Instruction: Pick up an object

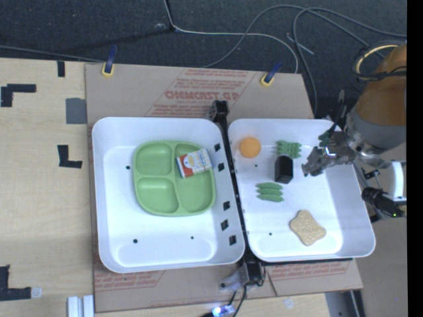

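The gripper (pixel 314 164), fingers spread and holding nothing, hangs inside the right bin's (pixel 353 226) right wall, so I'd bring it straight down over the black block (pixel 283 169) near the bin's middle before closing.

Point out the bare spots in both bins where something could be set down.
Left bin: bare floor in front of the green tray. Right bin: bare floor between the cracker and the near rim. Crowded: the far part, with orange ball, black block, green pods and tool.
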Available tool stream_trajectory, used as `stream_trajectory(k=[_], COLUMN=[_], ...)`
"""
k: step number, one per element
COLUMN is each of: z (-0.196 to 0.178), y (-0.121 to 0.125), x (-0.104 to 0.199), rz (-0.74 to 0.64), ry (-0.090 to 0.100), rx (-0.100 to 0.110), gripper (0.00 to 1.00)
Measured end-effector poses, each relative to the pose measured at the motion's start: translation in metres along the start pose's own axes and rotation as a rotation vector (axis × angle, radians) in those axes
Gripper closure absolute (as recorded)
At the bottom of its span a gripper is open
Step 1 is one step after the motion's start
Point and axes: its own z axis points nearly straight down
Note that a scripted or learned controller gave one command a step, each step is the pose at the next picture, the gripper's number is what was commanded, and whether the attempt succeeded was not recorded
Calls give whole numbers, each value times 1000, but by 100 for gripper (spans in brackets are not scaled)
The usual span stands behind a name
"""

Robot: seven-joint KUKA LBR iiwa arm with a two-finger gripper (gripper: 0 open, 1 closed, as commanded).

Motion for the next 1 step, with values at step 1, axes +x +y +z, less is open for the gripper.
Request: stream_trajectory(k=[1], z=[11], y=[5], x=[52], rz=[1], ry=[0], rx=[3], gripper=[100])
